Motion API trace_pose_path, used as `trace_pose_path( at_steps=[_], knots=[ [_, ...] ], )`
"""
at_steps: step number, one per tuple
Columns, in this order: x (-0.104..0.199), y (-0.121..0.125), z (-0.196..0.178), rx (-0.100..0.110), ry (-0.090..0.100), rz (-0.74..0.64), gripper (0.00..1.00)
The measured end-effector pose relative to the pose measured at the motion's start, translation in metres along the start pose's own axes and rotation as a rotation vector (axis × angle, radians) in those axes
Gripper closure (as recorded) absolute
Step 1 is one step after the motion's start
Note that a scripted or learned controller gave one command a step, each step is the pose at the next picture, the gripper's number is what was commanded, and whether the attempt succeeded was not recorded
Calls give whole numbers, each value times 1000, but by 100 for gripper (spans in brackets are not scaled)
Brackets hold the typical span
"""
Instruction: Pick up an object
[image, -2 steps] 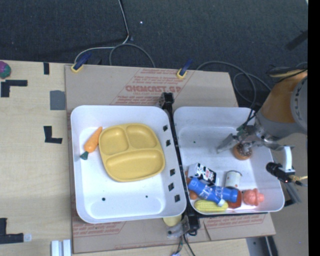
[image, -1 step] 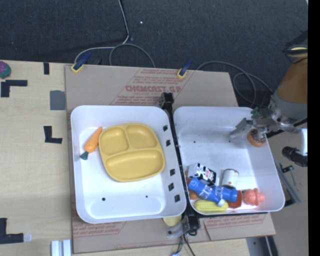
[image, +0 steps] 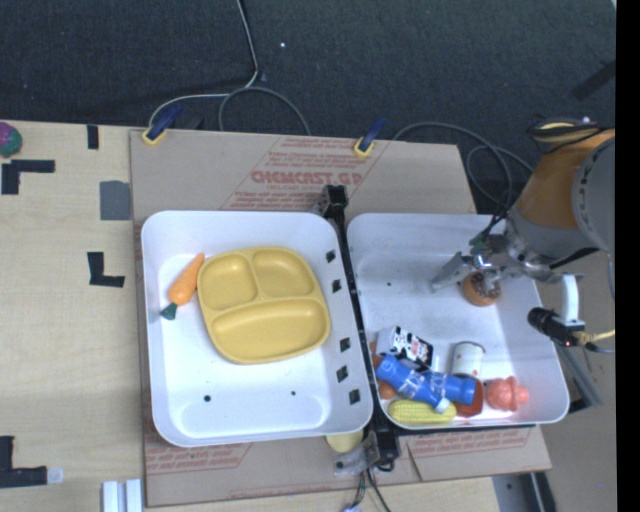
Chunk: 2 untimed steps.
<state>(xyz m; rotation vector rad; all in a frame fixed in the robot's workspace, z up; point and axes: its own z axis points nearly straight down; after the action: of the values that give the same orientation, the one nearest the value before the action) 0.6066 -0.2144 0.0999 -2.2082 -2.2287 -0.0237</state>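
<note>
My gripper (image: 484, 270) hangs over the upper middle of the right bin (image: 400, 240), fingers spread open; one grey finger (image: 446, 274) points left. A small round brown object (image: 482, 291) lies just below the gripper's centre, and nothing is clamped between the fingers. Along the bin's front lie a blue bottle (image: 426, 383), a yellow corn cob (image: 421, 410), a black-and-white toy (image: 410, 347), a white cylinder (image: 465, 357) and an orange-pink toy (image: 506, 393).
The left bin (image: 250, 420) holds a yellow divided plate (image: 265, 303) and an orange carrot (image: 184, 281) by its left wall. A black divider (image: 345, 290) runs between the bins. Cables trail across the dark floor behind the bench.
</note>
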Motion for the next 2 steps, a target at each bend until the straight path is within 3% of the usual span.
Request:
trace_pose_path(
  at_steps=[1, 2],
  knots=[
    [-8, 11, -94, 1, -16, 7, 0],
    [33, 14, 2, 0, -17, 6, 0]
  ],
)
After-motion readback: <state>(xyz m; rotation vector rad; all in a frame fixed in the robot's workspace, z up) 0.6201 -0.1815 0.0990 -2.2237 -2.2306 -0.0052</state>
